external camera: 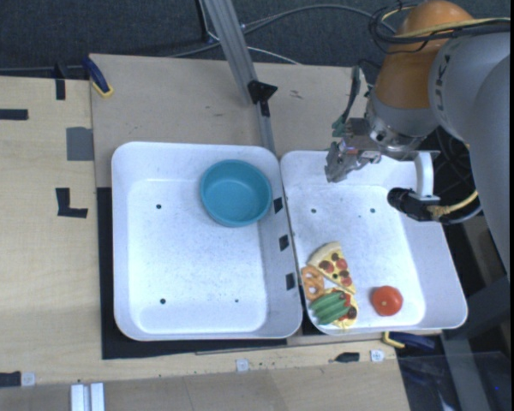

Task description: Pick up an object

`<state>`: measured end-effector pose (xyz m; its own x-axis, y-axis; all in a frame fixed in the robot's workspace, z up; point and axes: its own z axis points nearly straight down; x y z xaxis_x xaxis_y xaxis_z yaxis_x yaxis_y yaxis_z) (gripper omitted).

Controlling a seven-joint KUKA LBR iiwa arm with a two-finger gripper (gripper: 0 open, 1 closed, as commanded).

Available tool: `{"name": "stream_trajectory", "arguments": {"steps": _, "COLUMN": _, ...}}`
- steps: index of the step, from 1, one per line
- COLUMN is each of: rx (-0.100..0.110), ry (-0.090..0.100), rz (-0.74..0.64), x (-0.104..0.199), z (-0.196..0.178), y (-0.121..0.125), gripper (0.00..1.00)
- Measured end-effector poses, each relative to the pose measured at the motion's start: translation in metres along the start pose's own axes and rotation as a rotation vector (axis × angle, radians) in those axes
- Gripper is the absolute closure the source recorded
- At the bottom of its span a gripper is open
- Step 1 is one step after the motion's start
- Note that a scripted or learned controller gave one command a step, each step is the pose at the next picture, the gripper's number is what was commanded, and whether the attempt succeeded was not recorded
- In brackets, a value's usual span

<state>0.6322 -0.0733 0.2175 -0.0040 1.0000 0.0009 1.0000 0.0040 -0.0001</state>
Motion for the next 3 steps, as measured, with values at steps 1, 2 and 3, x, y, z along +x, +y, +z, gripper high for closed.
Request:
{"name": "stream_trajectory", "arguments": {"steps": 1, "rx": -0.001, "ry": 0.000, "rz": -0.001, "x": 0.054, "z": -0.012, "y": 0.007, "gripper": 1.00}}
{"name": "stream_trajectory", "arguments": {"steps": 2, "rx": 0.000, "ry": 0.000, "rz": 0.000, "x": 0.101, "z": -0.020, "y": 0.012, "gripper": 1.00}}
{"name": "stream_trajectory", "arguments": {"steps": 3, "rx": 0.000, "ry": 0.000, "rz": -0.001, "x": 0.157, "z": -0.027, "y": 0.019, "gripper": 1.00}}
